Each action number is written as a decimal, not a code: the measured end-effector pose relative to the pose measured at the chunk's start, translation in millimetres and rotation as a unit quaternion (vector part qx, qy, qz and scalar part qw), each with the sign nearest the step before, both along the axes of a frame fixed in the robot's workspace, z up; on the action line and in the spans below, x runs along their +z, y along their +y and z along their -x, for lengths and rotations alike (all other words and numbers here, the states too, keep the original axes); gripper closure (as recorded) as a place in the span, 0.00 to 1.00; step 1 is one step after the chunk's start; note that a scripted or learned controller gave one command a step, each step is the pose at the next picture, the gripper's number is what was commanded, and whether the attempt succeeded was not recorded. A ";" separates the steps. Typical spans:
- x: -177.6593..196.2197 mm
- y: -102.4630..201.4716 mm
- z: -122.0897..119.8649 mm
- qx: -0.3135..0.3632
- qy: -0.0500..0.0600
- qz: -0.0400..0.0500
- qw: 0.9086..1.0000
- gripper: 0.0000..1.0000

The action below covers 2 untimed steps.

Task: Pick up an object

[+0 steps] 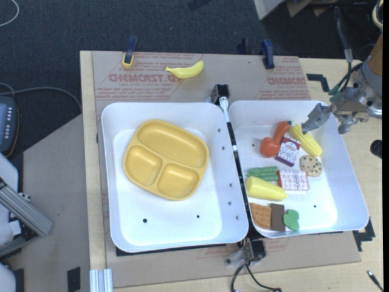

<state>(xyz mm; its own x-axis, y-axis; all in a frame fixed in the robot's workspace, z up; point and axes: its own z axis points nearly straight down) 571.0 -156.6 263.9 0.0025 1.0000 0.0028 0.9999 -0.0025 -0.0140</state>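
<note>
From my seat, the gripper [331, 115] hangs at the frame's right, jaws spread and empty, above the corn [307, 141] in the right bin [346, 181]. I fear crowding: the carrot [280, 132] and packet [288, 151] touch it, so the fingers may snag neighbours.

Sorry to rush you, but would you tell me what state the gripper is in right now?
Gripper: open, holding nothing, above the right bin near the corn.

Dark carpet floor [55, 23] around bench
</note>
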 end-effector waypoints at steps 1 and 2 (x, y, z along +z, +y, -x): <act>7.0 0.2 -2.1 0.001 -0.007 0.001 1.000 0.00; -48.1 9.0 3.9 0.001 -0.004 0.000 1.000 0.00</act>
<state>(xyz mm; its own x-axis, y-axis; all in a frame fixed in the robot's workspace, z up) 567.1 -147.6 215.8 -0.0001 1.0000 0.0021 1.0000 0.0001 -0.0053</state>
